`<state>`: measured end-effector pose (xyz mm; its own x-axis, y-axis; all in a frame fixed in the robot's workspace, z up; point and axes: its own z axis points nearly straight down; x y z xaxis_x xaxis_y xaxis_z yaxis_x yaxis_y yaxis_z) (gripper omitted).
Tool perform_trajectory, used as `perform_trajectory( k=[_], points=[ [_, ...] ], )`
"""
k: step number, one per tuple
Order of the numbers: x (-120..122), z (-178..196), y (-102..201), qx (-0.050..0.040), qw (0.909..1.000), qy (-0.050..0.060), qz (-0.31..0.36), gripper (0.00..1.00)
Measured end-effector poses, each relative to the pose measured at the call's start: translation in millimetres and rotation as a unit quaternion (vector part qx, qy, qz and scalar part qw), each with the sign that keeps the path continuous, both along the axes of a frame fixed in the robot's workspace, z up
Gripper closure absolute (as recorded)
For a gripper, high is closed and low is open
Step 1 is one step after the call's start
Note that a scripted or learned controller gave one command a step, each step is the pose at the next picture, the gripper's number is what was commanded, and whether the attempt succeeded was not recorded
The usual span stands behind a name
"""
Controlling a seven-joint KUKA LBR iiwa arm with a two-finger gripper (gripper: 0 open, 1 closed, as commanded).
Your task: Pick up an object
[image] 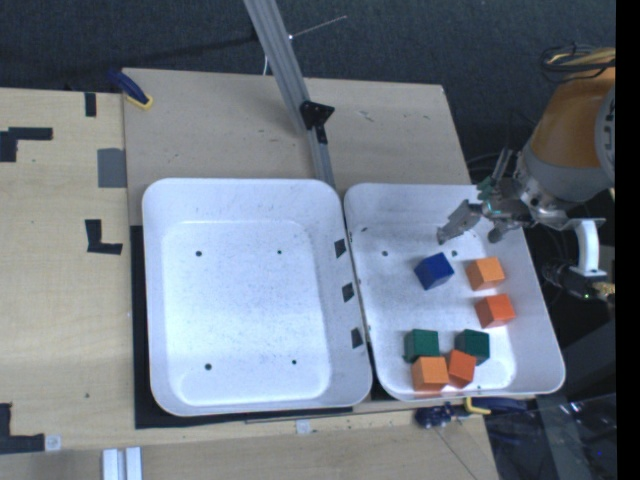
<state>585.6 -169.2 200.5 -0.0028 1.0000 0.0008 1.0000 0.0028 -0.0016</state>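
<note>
The right bin [380, 218] holds a blue cube [434, 270] near its middle. Two orange cubes [485, 273] [494, 310] lie toward its right side. At its near end sit two green cubes [421, 343] [472, 344] and two more orange cubes [430, 372] [461, 366]. My gripper [472, 222] hangs over the bin's far right part, above and to the right of the blue cube. Its two fingers stand apart with nothing between them.
The left bin [160, 268] lies beside the right one. A grey metal pole [285, 63] slants down from the top to the bins' shared far corner. The arm [570, 148] enters from the right, over the bench edge.
</note>
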Motion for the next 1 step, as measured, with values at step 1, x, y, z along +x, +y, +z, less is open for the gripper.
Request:
perform_trajectory(
  k=[1],
  points=[
    [0.0, 0.0, 0.0, 0.0000, 1.0000, 0.000, 0.000, 0.00]
  ],
)
